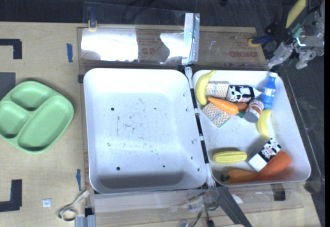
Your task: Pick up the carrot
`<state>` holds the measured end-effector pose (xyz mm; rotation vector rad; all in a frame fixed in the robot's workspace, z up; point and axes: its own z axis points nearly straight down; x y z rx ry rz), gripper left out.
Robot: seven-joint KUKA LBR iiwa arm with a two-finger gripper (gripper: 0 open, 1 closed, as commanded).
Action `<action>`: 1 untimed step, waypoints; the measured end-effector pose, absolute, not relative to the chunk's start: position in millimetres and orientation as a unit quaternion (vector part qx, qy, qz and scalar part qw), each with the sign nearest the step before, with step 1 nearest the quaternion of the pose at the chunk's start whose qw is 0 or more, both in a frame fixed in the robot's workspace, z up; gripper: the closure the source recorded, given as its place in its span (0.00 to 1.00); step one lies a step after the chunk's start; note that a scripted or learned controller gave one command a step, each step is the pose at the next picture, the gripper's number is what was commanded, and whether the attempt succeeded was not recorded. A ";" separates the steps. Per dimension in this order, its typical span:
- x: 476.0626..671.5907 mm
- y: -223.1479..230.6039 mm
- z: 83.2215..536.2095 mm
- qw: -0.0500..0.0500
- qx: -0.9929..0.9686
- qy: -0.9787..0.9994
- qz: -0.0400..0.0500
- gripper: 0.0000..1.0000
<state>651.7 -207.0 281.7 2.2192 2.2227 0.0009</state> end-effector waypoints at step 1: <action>612.8 -147.5 160.8 0.001 0.642 0.767 0.001 0.00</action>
